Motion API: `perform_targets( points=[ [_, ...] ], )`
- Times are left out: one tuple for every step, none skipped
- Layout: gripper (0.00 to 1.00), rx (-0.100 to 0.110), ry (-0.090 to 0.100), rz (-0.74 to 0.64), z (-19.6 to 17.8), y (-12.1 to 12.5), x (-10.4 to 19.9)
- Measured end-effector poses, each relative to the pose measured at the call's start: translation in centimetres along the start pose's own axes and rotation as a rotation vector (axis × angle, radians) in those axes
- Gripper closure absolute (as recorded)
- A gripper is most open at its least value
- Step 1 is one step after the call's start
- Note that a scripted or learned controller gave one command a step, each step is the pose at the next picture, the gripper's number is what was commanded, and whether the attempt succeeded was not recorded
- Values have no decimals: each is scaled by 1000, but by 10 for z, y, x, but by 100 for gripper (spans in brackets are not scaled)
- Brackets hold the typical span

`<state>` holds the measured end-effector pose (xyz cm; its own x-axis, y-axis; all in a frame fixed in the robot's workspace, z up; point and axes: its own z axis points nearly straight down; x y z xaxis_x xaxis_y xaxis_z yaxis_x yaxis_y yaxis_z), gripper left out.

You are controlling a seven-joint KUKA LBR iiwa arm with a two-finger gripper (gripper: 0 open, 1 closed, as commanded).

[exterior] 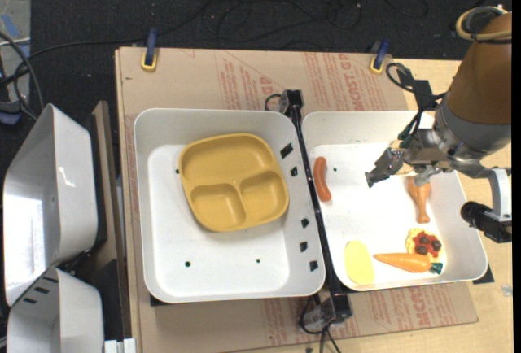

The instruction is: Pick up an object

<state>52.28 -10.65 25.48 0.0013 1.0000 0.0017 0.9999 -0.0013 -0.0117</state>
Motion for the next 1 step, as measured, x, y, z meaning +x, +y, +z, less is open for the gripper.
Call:
perform_targets(
  points=[
    [0,-11,-2,-2,-5,2,0]
  ],
)
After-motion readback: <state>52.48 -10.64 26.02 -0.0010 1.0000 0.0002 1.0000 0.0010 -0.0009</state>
